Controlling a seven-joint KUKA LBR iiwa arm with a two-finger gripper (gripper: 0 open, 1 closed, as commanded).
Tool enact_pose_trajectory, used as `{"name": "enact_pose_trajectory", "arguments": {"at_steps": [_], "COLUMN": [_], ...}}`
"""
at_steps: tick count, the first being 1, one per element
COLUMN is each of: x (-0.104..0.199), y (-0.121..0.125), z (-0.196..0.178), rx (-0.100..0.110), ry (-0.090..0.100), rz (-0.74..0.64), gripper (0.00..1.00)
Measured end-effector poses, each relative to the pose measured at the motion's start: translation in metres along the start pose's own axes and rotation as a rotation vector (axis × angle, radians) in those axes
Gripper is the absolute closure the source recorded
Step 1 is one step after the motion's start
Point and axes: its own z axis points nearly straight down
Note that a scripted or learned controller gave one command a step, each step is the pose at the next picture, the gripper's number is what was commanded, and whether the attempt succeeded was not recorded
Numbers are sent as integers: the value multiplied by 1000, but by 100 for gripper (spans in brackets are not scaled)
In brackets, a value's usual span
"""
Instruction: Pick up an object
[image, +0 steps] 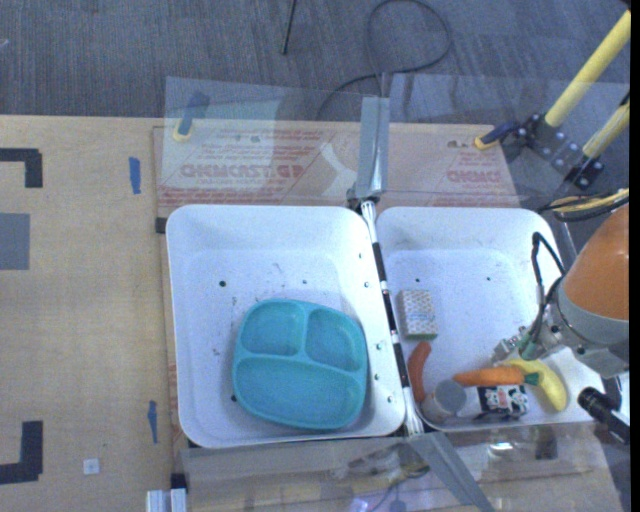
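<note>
The right bin (460, 225) holds several small objects. A patterned little box (418, 312) lies near its left wall, with a red-orange sausage-like piece (418, 364) just below it. Along the front wall lie a grey round cup (446, 398), an orange carrot (490, 377), a black-and-white item (503, 399) and a yellow banana (549, 389). My gripper (516, 347) comes down from the right, low in this bin, just above the carrot and the banana. The arm's grey wrist and orange band (603, 272) hide the bin's right side.
In the left bin (200, 240) rests a teal divided plate (300, 364), towards the front. A metal divider (372, 160) runs between the bins at the back. Yellow-handled tools (590, 70) and cables lie at the back right.
</note>
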Motion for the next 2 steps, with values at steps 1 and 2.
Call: {"name": "enact_pose_trajectory", "arguments": {"at_steps": [1,2], "x": [-8,-8], "y": [61,61], "z": [-90,-90], "rx": [15,15], "ry": [12,12], "rz": [-27,-28], "gripper": [100,0]}}
